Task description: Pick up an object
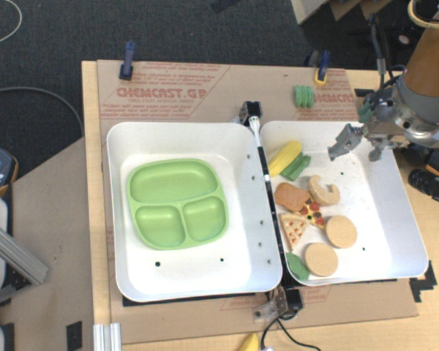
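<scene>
Objects: toy food pieces lie in a loose cluster in the left half of the right bin point(395, 218), none lifted.
Gripper: point(358, 143) hangs over the upper part of the right bin, above and right of the food cluster; two dark fingers point(342, 142) spread apart, nothing between them.
Arm: grey wrist with an orange band point(429, 57) comes in from the right edge, above the bin's far right corner.
Nearest piece: yellow corn cob point(284, 156) lies on a slant at the top of the cluster, left of the gripper, close to the bin's left wall.
Beside corn: dark green piece point(297, 167) touches the corn's lower right side.
Middle of cluster: brown meat-like piece point(290, 197), with a tan bread-like piece point(324, 190) just to its right.
Below that: pizza slice point(295, 229) with red dots, point toward the bin's near edge.
Round pieces: two tan discs, upper disc point(341, 232) and lower disc point(321, 259), near each other; a green scrap point(297, 265) lies partly under the lower one.
Left bin: point(124, 218) holds a green three-compartment tray point(177, 202), flat, near the middle.
Outside bins: small green ridged piece point(304, 96) on the cardboard sheet point(168, 86) behind the right bin; blue clamps point(126, 60) at the board's far edge.
</scene>
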Action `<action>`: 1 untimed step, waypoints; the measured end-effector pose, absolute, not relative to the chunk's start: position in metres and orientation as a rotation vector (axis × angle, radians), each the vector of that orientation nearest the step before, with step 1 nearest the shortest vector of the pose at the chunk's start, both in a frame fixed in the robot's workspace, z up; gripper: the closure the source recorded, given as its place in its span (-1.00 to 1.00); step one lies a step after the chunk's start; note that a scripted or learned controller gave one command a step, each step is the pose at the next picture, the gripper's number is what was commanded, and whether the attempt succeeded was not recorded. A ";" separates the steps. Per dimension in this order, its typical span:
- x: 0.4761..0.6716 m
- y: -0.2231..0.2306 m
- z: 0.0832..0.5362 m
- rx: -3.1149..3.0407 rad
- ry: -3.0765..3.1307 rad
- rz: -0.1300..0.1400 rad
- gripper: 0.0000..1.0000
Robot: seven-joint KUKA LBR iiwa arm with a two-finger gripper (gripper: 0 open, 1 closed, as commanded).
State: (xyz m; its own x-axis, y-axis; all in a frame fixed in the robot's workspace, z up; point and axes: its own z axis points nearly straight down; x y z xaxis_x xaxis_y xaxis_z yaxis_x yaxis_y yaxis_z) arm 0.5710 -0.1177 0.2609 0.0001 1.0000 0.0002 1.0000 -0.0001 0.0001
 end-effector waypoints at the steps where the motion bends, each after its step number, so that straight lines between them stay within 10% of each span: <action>1: 0.528 -0.123 0.101 -2.214 -2.207 0.015 -1.00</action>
State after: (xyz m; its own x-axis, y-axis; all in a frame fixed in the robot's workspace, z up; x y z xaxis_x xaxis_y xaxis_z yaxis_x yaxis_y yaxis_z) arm 0.5275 -0.1230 0.1014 0.0034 1.0000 0.0040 0.9998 -0.0033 -0.0174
